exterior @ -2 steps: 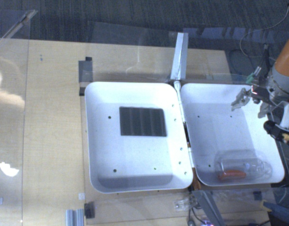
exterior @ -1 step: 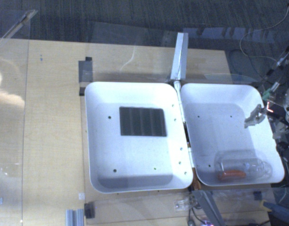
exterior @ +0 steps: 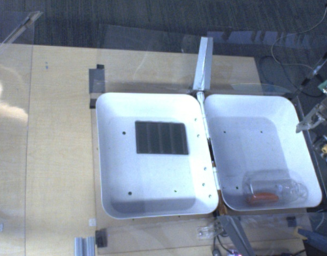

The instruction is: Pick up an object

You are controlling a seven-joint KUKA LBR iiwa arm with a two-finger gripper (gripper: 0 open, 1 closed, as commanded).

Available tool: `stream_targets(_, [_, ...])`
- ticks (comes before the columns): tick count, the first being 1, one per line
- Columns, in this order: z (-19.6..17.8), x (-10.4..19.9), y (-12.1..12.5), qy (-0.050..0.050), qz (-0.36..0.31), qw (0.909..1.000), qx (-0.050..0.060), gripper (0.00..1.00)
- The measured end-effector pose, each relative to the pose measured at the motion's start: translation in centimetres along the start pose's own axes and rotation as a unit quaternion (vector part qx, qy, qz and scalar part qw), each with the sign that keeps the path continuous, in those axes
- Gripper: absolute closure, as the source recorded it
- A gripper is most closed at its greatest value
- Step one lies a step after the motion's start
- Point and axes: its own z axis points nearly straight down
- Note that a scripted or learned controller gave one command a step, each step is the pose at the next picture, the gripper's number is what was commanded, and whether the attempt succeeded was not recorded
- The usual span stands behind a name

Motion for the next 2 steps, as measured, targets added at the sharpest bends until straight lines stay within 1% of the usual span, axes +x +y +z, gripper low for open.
stream_targets(1, [11.6,8.7,0.6,-0.001,0.131,0.9913,0.003,0.00])
stream_targets(2, [16.6,6.5,4.6,-0.002,0.229,0.9734,0.003,0.00])
